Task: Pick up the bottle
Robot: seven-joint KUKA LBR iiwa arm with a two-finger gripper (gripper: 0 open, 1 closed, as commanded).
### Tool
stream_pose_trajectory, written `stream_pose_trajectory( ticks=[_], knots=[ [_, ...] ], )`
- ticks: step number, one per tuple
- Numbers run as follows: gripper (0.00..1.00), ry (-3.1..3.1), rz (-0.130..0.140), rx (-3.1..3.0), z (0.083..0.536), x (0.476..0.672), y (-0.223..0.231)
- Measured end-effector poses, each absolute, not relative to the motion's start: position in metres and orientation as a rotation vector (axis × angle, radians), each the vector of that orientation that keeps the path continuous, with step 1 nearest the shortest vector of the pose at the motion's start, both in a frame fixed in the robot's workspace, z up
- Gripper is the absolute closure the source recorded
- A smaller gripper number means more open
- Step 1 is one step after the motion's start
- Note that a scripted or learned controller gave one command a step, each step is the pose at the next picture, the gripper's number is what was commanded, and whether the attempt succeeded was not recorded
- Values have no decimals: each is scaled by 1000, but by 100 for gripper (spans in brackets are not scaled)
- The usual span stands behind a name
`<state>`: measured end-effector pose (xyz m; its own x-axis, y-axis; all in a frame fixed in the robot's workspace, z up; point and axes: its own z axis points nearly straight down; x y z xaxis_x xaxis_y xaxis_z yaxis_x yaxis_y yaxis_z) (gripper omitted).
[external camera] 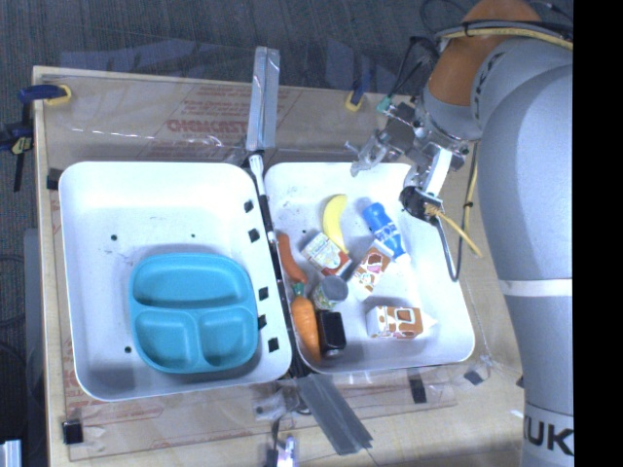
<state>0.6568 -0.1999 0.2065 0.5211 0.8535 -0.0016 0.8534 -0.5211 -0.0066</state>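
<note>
Pick not begun: bottle (381,227) lies untouched in right bin (443,343). My gripper (394,159) hangs over the far rim, apparently empty; its opening I cannot tell.

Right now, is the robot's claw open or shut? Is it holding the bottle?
Gripper: can't tell if open or shut; it's above the right bin's back edge.
Bottle: lying in that bin, not held.
</note>
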Motion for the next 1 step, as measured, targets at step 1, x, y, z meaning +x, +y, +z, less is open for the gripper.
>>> stream_pose_trajectory(
  ticks=[1],
  knots=[
    [0, -1556, 5, -2726, 187, 642, -200]
  ],
)
